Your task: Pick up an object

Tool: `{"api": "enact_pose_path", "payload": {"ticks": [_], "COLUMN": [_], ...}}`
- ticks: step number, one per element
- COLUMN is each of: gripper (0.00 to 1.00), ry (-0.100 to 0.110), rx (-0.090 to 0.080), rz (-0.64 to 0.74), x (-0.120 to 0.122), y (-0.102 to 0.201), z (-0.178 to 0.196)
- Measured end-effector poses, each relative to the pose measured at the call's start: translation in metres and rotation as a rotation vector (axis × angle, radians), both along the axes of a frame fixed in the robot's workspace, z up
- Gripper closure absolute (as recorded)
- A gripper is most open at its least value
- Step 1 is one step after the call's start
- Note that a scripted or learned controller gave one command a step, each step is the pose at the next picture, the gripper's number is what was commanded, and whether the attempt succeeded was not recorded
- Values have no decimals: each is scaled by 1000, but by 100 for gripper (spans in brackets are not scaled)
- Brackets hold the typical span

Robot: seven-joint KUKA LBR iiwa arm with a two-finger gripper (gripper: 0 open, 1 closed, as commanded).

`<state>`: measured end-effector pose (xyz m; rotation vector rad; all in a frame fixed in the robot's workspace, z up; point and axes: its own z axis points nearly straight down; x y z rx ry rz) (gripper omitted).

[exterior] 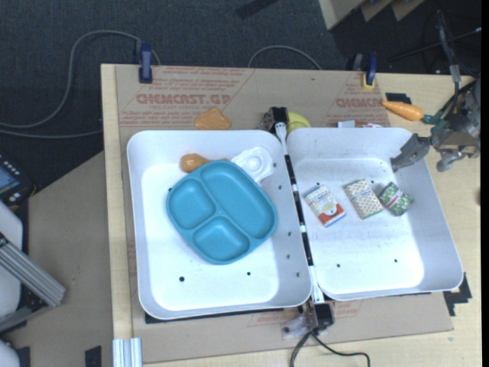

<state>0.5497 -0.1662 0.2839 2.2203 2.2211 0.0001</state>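
Note:
In the right bin [382,270] lie three small items in a row: a red and white carton [323,204], a beige patterned packet [362,198] and a green packet [395,198]. My gripper [422,162] hangs over the bin's far right corner, up and to the right of the green packet. It is open, with nothing between its fingers. The left bin [221,285] holds a blue divided plate [221,210], a small orange piece [193,161] and a white piece [254,162] behind the plate.
Behind the bins, on the bench, lie an orange lump [212,118], a yellow object [296,121] next to a black part [275,117], and a toy carrot [403,110]. The arm's grey wrist [461,132] stands at the right edge.

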Motion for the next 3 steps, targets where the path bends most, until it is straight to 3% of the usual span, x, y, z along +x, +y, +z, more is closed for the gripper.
{"api": "enact_pose_path", "payload": {"ticks": [1, 2, 3], "gripper": [0, 0, 100], "ry": [8, -4, -16], "rx": [2, 4, -1], "rz": [2, -4, 0], "x": [60, 38, 42], "y": [-9, -31, -31], "z": [-166, -197, -183]}}
